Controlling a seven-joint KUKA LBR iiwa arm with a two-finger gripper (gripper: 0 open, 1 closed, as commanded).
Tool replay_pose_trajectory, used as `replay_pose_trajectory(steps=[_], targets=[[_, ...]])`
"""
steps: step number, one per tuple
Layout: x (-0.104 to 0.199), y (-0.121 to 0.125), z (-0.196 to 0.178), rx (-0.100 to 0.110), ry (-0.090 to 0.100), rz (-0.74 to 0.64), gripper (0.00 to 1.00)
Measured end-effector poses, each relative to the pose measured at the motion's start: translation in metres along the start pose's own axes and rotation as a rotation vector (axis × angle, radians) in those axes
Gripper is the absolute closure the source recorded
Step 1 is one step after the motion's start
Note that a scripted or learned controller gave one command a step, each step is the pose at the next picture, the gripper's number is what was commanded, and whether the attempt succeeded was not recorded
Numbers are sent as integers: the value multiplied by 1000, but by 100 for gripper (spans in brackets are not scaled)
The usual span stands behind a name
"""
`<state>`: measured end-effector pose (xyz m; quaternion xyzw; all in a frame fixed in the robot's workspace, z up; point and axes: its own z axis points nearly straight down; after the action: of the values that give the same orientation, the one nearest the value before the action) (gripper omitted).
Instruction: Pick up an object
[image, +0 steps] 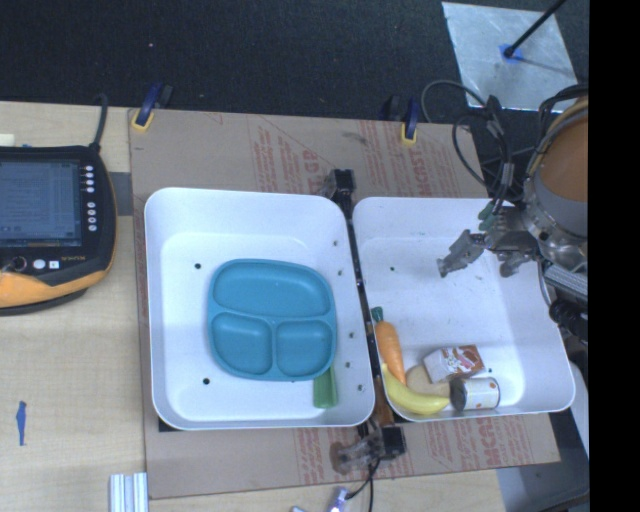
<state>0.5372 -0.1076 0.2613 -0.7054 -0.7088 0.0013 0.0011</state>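
Note:
My gripper (476, 264) hangs over the upper right part of the right bin (420, 225), its fingers spread open with nothing between them. The objects lie well below it in the bin's lower left corner: an orange carrot (390, 348), a yellow banana (412, 399), a small brown and white packet (453, 362) and a small white can (479, 393) lying on its side. They are bunched close together, and the can touches the banana's end.
The left bin (165, 300) holds a blue divided plate (272, 318) and a green stick (325, 388) by its lower right edge. A tablet (45, 215) lies at the far left of the bench. Cables hang around the arm at the upper right.

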Motion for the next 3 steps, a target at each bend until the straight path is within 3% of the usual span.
replay_pose_trajectory(steps=[1,2,3], targets=[[66,18,70,1,-1,-2,0],[41,105,69,-1,0,1,0],[40,105,59,1,0,-1,100]])
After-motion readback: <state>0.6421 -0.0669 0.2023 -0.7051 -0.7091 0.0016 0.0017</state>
